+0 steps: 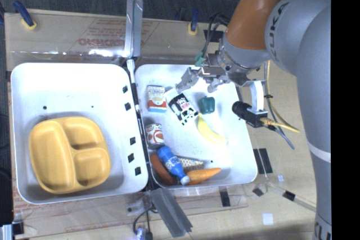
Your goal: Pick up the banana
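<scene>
The banana (210,131), pale yellow, lies in the right bin (242,149) toward its right side, angled from upper left to lower right. My gripper (201,82) hangs over the far part of that bin, up and a little left of the banana and apart from it. Its fingers are spread open with nothing between them. Between the gripper and the banana sit a small green object (207,104) and a black-and-white cow-patterned carton (183,108).
The right bin also holds an orange-and-white box (156,97), a small can (154,134), a blue bottle (173,164), a carrot (203,175) and a brown item (159,169). A yellow divided tray (70,152) lies in the left bin (34,78).
</scene>
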Robot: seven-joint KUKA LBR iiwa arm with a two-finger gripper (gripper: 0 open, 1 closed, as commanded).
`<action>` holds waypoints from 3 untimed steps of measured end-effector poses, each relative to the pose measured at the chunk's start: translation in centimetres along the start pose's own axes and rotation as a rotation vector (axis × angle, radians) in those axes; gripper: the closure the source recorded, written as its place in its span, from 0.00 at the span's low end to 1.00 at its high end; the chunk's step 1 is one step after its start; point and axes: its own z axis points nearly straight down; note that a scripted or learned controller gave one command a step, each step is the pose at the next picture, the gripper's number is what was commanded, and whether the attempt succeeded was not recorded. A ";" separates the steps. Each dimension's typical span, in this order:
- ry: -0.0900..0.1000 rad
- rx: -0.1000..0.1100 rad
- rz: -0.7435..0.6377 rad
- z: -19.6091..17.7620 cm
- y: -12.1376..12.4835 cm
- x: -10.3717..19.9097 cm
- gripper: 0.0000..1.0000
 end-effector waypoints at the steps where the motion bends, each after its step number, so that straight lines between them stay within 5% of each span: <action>1: -0.001 0.000 -0.058 7.8 -3.0 -4.7 0.00; 2: 0.000 -0.001 -0.074 14.7 -6.4 -10.1 0.00; 3: 0.000 -0.001 -0.080 13.7 -6.4 -10.0 1.00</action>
